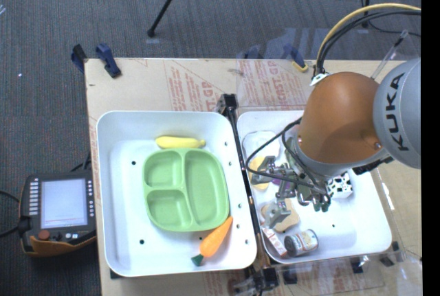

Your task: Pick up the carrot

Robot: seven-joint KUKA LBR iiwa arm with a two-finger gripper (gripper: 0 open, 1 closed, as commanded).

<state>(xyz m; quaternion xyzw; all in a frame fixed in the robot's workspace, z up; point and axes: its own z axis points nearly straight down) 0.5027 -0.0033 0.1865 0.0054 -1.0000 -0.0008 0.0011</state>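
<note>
you see the grey-and-orange arm [344, 124] poised over the right bin [375, 236], its gripper [297, 193] among clutter there; whether it grips or is released, you cannot tell. the carrot [216, 238] lies untouched in the left bin [110, 219], near the green plate [185, 190]'s near-right corner. the pickup remains undone.

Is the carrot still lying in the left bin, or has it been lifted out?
In the bin. The carrot lies on the left bin's floor beside the green plate's near corner; the gripper is over the right bin.
</note>
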